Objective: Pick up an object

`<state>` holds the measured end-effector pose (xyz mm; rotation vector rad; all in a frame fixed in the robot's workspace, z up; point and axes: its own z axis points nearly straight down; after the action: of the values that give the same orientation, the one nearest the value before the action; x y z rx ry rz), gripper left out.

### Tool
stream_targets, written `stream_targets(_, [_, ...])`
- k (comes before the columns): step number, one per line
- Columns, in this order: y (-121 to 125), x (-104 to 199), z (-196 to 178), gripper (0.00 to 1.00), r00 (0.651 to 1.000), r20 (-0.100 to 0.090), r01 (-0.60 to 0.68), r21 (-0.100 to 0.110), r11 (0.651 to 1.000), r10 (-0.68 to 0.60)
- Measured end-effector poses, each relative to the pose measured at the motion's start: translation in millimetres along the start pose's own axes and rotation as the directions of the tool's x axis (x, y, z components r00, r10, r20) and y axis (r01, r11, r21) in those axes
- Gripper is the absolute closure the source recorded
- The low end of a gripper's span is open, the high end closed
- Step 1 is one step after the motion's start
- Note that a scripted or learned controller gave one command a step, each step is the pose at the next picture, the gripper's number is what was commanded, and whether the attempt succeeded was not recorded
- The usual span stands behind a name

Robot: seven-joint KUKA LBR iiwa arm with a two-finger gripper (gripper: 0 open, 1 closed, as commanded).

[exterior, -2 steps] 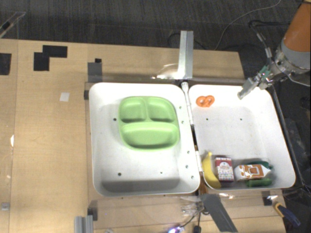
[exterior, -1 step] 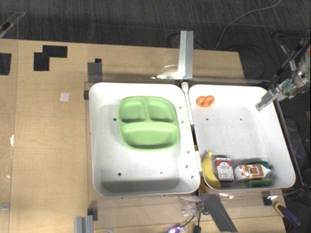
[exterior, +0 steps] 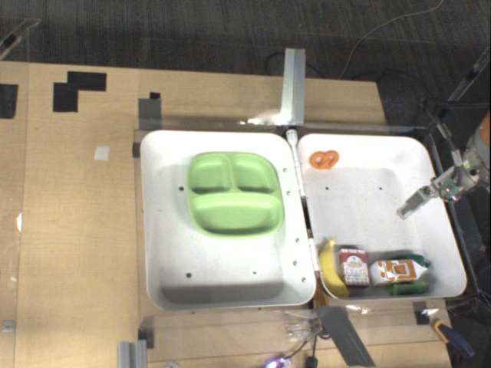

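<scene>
Along the right bin's near wall lie a yellow banana (exterior: pixel 330 271), a small red carton (exterior: pixel 353 267), an orange-and-white carton (exterior: pixel 397 270) and something green (exterior: pixel 409 287). Nothing is picked yet; the next move is probably descent over one. Farther back, the claw (exterior: pixel 414 202) hovers bare; its spread I cannot tell.
</scene>
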<state>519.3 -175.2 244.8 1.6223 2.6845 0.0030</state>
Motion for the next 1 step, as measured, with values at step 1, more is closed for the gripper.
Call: stream_targets(1, [71.4,1.1,98.2,0.00,0.980,-0.001,-0.200,0.001,0.980,0.200])
